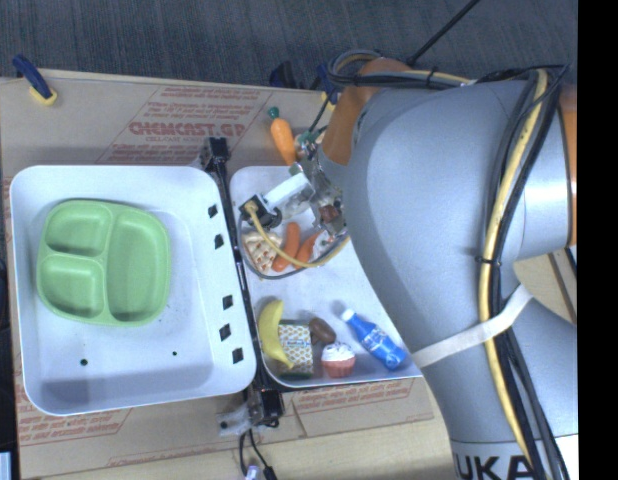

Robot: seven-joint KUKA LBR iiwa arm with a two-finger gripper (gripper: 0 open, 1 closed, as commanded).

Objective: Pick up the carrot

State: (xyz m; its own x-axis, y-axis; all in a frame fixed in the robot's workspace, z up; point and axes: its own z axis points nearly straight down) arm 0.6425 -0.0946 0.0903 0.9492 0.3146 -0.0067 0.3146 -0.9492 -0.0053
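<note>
- The grey arm [439, 228] covers much of the right bin [374, 308], and the gripper [307, 200] is a cluttered dark-and-white shape against it; whether it is spread or closed cannot be told.
- The left bin [109, 378] holds a green divided plate [104, 261].
- In the right bin's near end lie a banana [271, 330], a cupcake [337, 360], a blue bottle [374, 339] and a patterned packet (hard to identify).
- A carrot [281, 139] lies on the cardboard just outside the right bin's far rim, near the gripper, apart from it.
- Orange sticks, possibly more carrots, sit in a bowl-like dish [289, 253] below the gripper.
</note>
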